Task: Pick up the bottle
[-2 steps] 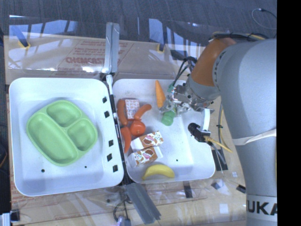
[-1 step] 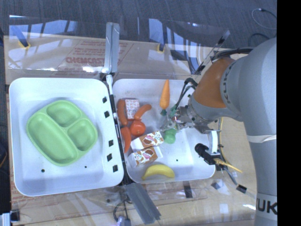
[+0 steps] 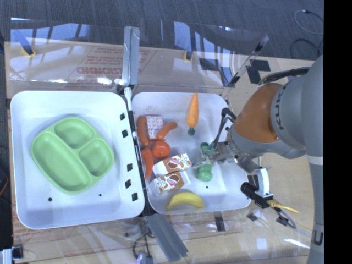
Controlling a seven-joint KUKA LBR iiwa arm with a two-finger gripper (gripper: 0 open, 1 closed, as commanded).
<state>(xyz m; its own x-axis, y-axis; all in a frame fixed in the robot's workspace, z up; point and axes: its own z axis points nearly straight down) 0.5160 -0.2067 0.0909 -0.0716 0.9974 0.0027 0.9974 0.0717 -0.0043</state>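
The small green bottle (image 3: 204, 172) lies in the right bin (image 3: 231, 199), near its middle right, just right of two snack boxes. My gripper (image 3: 210, 152) is low inside that bin, directly above and touching or nearly touching the bottle's upper end. A green bit shows at the gripper's tip (image 3: 204, 146); I cannot tell whether it belongs to the bottle. The grey arm with its orange band (image 3: 258, 120) reaches in from the right.
The right bin also holds a carrot (image 3: 192, 110), red sausages (image 3: 144, 131), a tomato (image 3: 161, 148), two snack boxes (image 3: 171, 172) and a banana (image 3: 185, 201). The left bin (image 3: 33, 202) holds a green divided plate (image 3: 71, 153). A metal divider (image 3: 131, 59) stands between the bins.
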